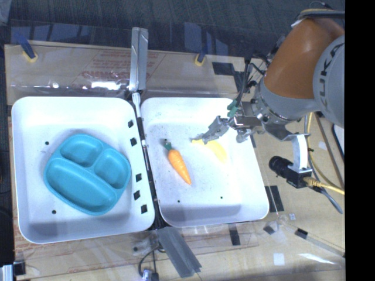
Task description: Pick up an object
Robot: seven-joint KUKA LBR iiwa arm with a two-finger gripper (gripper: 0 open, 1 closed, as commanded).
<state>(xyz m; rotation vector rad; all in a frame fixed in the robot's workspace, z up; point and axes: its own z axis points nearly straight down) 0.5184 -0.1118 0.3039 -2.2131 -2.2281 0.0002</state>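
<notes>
The end effector (206, 137) hovers in the right bin (246, 206); I cannot tell its opening or any hold. A yellow object (218, 151) lies just beneath, carrot (178, 164) beside. Descend straight, centred over the yellow object.

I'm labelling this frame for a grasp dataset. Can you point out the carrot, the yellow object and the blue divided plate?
carrot (178, 165): camera view, middle of its orange body, in the right bin.
yellow object (218, 151): camera view, its middle, just below the gripper.
blue divided plate (79, 183): camera view, floor of its large compartment, in the left bin.
</notes>
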